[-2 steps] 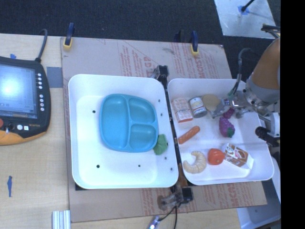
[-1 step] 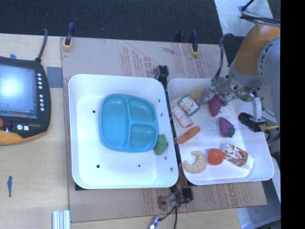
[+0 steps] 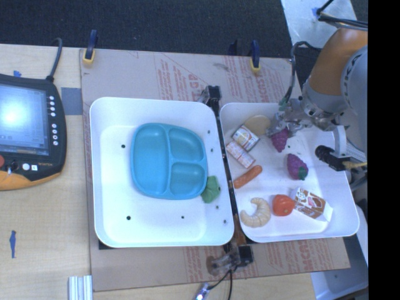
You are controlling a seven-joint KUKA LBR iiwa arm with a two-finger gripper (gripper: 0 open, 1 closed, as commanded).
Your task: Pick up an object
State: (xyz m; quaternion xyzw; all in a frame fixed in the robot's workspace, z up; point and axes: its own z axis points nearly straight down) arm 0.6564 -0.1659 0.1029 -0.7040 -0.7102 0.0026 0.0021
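Camera view, bench inventory: the left shallow white bin is holding a light-blue plastic divided plate, with a small green lumpy toy lying just beside the plate's lower right corner. The right shallow white bin is carrying a round tan disc, a small labelled can, a pink-and-white wrapped packet, an orange toy carrot, a beige curled toy croissant, a red toy tomato, a white-and-brown carton and a purple toy berry cluster. The grey two-finger gripper is hanging over this bin's far edge, and a dark purple toy is sitting right at its tips; how far the jaws are parted, and whether they are gripping that toy, cannot be told
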